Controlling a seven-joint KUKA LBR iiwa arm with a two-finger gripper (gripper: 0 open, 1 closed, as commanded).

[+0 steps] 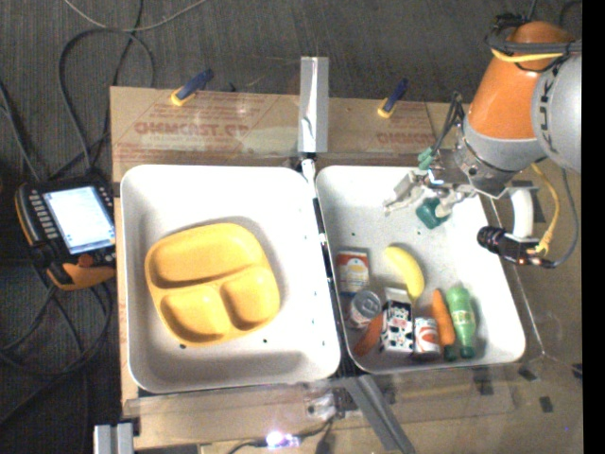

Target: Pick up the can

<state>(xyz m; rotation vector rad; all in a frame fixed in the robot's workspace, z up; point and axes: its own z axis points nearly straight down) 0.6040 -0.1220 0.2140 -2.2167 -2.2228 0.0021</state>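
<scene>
The can [367,305] stands in the right bin [359,206] near its left wall, its silver top facing up, close to the front. My gripper [418,200] hangs over the back part of the same bin, well behind the can and to its right. Its fingers [399,196] are spread open with nothing between them. The grey arm with the orange band [515,83] reaches in from the upper right.
Around the can lie a small red and white carton [353,270], a banana [407,270], a patterned box [398,328], a carrot [441,312] and a green bottle [461,320]. The left bin [151,192] holds a yellow divided tray [214,280].
</scene>
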